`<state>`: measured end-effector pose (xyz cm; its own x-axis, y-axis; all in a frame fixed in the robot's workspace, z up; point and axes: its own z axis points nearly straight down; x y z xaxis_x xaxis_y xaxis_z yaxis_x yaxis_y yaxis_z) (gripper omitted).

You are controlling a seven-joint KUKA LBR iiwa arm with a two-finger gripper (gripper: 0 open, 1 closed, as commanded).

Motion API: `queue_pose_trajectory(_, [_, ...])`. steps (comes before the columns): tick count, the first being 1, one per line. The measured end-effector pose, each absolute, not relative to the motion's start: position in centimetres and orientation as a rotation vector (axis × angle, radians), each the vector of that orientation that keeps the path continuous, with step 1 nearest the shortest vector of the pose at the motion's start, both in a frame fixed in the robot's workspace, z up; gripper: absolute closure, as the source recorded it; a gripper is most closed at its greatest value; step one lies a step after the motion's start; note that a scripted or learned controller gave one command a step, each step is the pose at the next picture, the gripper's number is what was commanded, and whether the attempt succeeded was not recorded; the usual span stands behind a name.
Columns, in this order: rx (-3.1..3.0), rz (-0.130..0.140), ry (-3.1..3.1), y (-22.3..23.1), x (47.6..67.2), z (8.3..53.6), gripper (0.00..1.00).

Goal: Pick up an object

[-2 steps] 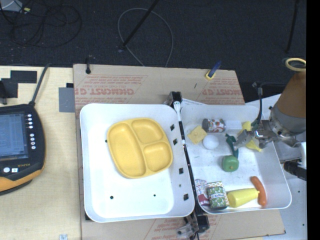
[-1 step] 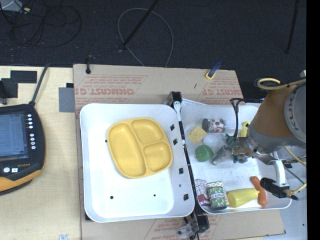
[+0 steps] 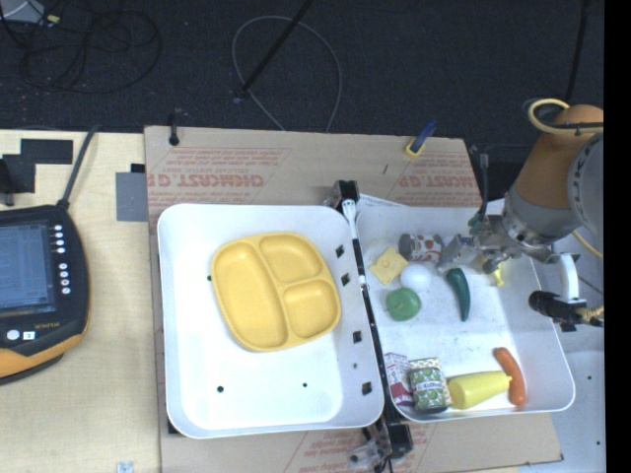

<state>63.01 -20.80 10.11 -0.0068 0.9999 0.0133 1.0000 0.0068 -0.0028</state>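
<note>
Over the right bin [image 3: 552,387] I can see my arm [image 3: 552,180] reaching in from the right, its orange band sitting high near the frame edge. My gripper [image 3: 480,254] hangs low over the upper part of that bin, just right of a small red-and-white can [image 3: 424,246] and just above a dark green pepper [image 3: 459,294]. From this angle I cannot tell whether the gripper is parted or closed, and I see nothing caught in it.

Choices for picking are all in that right bin. A yellow wedge of cheese [image 3: 388,266] lies near the divider, with a white egg [image 3: 417,277] just beside it and a round green piece [image 3: 402,304] touching the egg's lower side. Along the bottom wall I see a green patterned packet [image 3: 428,383], a red-and-white wrapper [image 3: 396,371] tucked against its left, a yellow cob-like piece [image 3: 475,389] to its right, and an orange carrot [image 3: 511,372] at the far end, tilted.

My left bin [image 3: 187,363] holds a yellow divided plate [image 3: 276,289], three compartments, lying flat and turned at a slant. Both bins rest on a cardboard sheet [image 3: 266,170]. Off to the left, a control pendant [image 3: 39,284] sits on the bench.
</note>
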Motion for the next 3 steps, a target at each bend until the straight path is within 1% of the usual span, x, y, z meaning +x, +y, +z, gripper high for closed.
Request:
queue_pose_trajectory(1, [-2.214,0.002,-2.220,-16.2,61.3,8.6,0.00])
queue_pose_trajectory(2, [-2.216,0.000,-2.225,-12.0,64.5,8.8,0.00])
queue_pose_trajectory(3, [-2.219,0.005,-2.213,-9.9,56.3,8.8,0.00])
